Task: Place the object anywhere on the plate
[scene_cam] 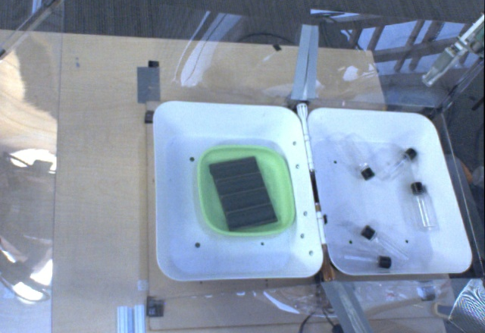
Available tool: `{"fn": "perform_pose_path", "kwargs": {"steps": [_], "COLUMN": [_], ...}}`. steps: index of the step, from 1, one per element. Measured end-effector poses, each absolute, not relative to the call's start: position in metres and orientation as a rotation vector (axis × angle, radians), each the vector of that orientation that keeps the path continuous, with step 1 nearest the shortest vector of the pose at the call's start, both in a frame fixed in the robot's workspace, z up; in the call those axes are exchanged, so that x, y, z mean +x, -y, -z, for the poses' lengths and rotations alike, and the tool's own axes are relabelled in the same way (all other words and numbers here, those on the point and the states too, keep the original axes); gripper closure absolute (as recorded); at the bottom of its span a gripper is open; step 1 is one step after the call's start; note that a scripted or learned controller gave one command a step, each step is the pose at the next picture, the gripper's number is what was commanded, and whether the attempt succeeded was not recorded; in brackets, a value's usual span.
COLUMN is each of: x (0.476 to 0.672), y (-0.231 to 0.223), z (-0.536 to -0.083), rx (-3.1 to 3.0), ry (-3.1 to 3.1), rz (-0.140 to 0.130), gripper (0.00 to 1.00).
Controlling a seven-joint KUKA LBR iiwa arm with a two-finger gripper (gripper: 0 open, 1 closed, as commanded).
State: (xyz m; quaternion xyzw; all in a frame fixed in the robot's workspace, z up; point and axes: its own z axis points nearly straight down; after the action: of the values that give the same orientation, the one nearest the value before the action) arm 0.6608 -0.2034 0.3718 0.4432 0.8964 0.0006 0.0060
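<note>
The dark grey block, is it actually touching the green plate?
Touching. The camera view shows the block lying flat inside the green plate, with green rim visible on all sides of it and no gap beneath.

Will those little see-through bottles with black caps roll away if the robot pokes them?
Probably. The vials look round and lie on their sides on the smooth bin floor, so a nudge would likely roll them. They look clear and slick, so fingers may slip. They may be glass and crack if squeezed, though I cannot tell.
</note>
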Motion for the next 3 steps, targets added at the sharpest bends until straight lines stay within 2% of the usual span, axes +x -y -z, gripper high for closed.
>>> {"fn": "perform_pose_path", "kwargs": {"steps": [1,2,3], "x": [0.662,0.661,0.653], "y": [0.204,0.204,0.204], "z": [-0.426,-0.439,-0.439], "rx": [1.002,0.741,0.374], "ry": [-2.961,-3.038,-3.106], "rz": [-0.001,0.000,0.001], "gripper": [0.00,0.00,0.00]}}
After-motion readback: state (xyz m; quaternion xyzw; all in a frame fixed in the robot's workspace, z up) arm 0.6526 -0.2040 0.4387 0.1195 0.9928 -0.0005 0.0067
